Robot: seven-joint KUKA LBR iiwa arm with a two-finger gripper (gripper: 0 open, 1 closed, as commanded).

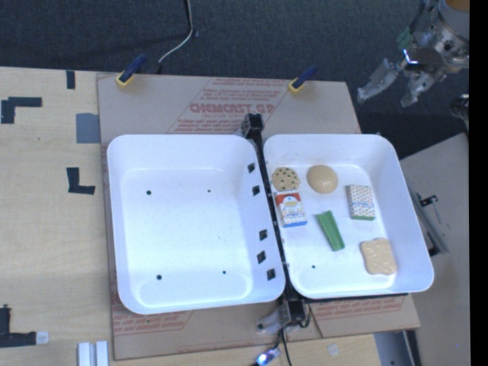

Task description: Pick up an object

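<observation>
The right bin (396,175) holds several small objects: a round speckled cookie (285,178), a tan bun-like ball (322,178), a small red and white box (290,209), a green bar (331,230), a pale patterned packet (361,202) and a beige bread-shaped piece (378,255). My gripper (395,83) hangs high at the top right, beyond the far right corner of that bin and well clear of everything in it. Its two fingers are spread apart with nothing between them.
The left bin (122,204) sits beside the right one, joined by a black clamp strip (261,204). Both rest on a brown board (221,105) held by blue and yellow clips (131,69). A black cable (183,29) runs off behind.
</observation>
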